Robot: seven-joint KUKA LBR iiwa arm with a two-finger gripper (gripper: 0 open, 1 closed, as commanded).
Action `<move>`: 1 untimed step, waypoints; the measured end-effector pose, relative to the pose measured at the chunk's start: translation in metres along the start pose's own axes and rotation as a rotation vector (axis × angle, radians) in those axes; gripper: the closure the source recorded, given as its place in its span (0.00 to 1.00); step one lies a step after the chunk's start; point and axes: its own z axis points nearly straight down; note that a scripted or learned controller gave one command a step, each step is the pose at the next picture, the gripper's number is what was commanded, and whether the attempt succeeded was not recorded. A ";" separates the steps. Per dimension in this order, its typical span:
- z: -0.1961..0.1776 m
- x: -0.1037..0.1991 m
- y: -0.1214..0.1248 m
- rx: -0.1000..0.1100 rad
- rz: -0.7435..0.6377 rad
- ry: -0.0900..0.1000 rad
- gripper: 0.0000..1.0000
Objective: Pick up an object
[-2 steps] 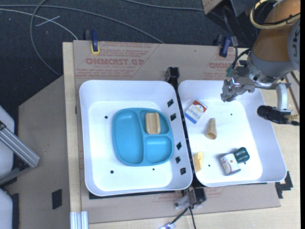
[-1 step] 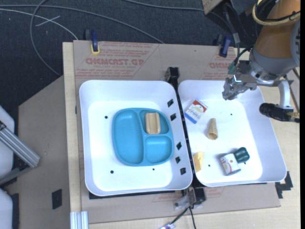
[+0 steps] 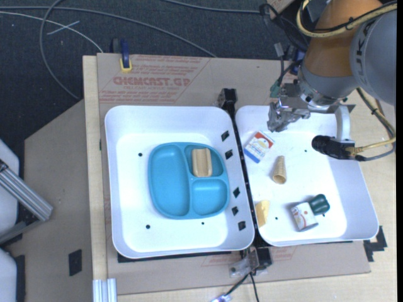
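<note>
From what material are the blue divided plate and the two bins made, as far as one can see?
Blue divided plate: probably moulded plastic, one even matte colour, with rounded compartment walls. Left bin and right bin: likely thin formed plastic, smooth white with a slight sheen and rounded corners; the material cannot be confirmed.

Arm (image 3: 378, 36): grey cylindrical housing with a smooth, rounded casing. Above the wrist sits a glossy orange band (image 3: 337, 33) — dome-shaped and broad. A yellow cable (image 3: 312, 8) loops over the top of the orange section; darker thin cables run beside it. The wrist tapers to a grey metallic flange carrying the claw (image 3: 280, 121), built of small silver-grey parts. A black cylindrical fitting (image 3: 330, 146) projects from a white bracket — a yellowish cable leads from it.
</note>
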 end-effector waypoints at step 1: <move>0.009 0.053 0.003 0.001 0.000 0.000 1.00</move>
